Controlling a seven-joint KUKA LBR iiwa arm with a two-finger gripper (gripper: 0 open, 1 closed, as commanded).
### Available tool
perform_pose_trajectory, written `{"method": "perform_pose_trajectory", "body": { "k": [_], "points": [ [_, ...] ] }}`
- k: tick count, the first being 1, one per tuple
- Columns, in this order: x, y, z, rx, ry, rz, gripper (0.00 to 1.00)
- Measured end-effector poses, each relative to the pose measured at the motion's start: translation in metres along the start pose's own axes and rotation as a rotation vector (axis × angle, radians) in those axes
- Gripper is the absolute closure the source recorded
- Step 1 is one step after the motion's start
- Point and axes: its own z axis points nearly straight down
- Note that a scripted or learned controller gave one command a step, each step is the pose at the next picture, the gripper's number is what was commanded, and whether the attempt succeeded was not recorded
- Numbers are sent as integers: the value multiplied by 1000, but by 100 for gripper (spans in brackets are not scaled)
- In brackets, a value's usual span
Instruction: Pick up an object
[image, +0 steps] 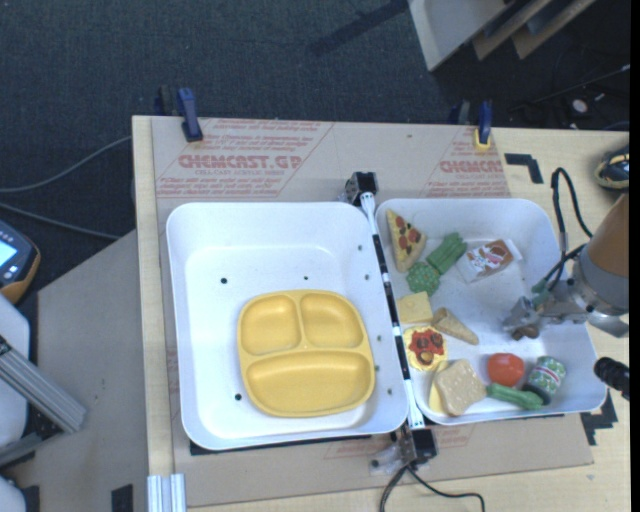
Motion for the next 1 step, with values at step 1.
{"method": "perform_pose_trajectory", "body": {
  "k": [1],
  "points": [
    [147, 37, -96, -11, 1, -13, 100]
  ]
}}
